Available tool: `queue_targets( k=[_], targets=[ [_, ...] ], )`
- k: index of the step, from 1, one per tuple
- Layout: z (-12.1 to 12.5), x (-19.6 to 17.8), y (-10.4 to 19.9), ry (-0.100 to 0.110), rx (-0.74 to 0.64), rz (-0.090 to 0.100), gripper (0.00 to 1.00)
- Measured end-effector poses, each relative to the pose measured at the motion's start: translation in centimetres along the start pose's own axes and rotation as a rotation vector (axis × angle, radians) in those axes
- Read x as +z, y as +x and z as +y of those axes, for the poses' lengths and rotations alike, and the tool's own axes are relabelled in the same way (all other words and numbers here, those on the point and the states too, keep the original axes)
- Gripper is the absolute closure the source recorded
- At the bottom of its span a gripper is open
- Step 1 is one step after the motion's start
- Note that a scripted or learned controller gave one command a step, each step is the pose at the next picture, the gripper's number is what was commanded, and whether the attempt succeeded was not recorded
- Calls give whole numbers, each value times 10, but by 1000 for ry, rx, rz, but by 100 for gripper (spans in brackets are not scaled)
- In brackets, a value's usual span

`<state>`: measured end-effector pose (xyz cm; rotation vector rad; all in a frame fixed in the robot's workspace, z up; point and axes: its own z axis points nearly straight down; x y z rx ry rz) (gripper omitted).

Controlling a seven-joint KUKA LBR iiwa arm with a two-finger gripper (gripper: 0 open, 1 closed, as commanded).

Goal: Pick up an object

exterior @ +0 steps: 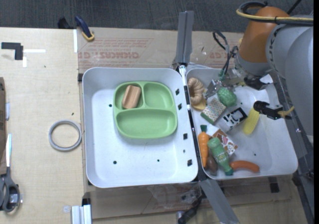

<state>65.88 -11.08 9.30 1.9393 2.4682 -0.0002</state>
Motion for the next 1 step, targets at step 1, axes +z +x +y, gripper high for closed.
queue_targets(
  k=[1],
  targets=[
    [-17, -27, -74, -1, -131, -1, 0]
  ],
)
